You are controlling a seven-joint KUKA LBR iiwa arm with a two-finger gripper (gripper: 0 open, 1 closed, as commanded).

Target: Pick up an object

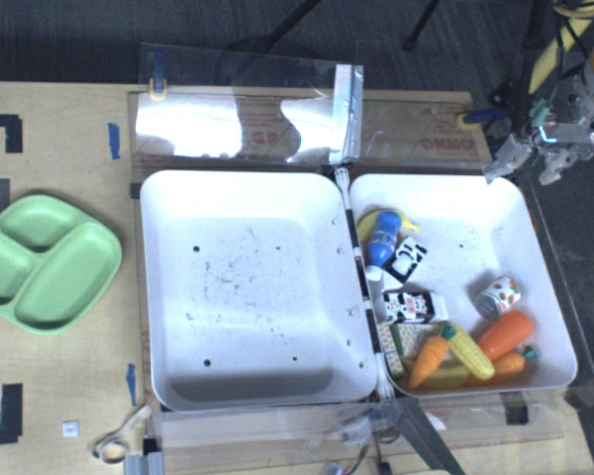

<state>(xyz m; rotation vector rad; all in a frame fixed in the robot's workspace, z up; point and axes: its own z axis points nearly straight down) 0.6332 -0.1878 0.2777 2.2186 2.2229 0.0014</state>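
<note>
White plastic made up both shallow bins on the pale wooden worktop (59,127). We saw the left bin (168,206) with only dark specks on its floor, while the right bin (465,201) held all the clutter.

Taking the right bin as a clock face, a blue bottle (382,237) lay over something yellow at about ten o'clock, just beside the dividing wall. A black-and-white patterned piece (409,257) sat next to it toward the centre. Another black-and-white carton (413,307) lay at roughly eight o'clock. At six o'clock we found a toy carrot (431,356) touching a yellow corn cob (469,352), and at five o'clock an orange vegetable (505,332) leaned against the bin's near corner. A small patterned ball (499,296) rested just above it, at about four o'clock.

The claw (535,161) hung at one o'clock from the right bin, over its far right corner and well apart from every object. We could not tell how the claw was set; nothing showed in it.

At nine o'clock from the left bin, a green divided plate (45,262) sat on the worktop. A clear plastic sheet (247,117) stood at twelve o'clock, behind the left bin.
</note>
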